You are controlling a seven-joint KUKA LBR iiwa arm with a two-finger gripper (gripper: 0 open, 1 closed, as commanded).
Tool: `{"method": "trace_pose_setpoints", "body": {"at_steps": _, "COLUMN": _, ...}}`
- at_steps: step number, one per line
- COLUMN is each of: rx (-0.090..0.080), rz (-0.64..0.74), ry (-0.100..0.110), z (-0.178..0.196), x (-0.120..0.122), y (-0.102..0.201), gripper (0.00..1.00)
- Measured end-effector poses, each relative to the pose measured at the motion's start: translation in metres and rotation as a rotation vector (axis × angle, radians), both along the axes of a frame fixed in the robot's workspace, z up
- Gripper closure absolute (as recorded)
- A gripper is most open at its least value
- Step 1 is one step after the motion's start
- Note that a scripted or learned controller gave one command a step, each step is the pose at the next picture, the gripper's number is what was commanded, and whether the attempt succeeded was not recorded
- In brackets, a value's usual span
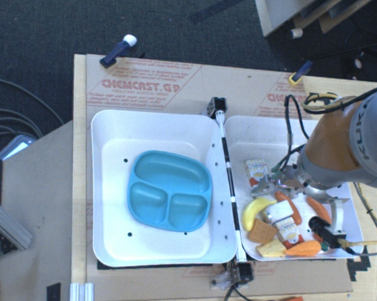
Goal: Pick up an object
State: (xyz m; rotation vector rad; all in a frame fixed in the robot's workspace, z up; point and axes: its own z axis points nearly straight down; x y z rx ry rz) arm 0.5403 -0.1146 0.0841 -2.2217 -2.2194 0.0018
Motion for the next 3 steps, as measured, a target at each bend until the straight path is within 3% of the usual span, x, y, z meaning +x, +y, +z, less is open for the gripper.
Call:
{"method": "trace_pose_setpoints", "body": {"at_steps": 1, "rx": 0.001, "rz": 0.0, "ry": -0.001, "z": 0.01, "x": 0.001, "y": 0.001, "gripper": 1.0}}
{"method": "trace_pose_setpoints", "body": {"at_steps": 2, "rx": 0.0, "rz": 0.002, "ry": -0.002, "z": 0.111, "x": 0.055, "y": 0.017, "gripper": 1.0}}
{"method": "trace_pose_setpoints", "body": {"at_steps": 3, "rx": 0.0, "rz": 0.002, "ry": -0.002, "z": 0.11, "x": 0.055, "y": 0.017, "gripper": 0.0}}
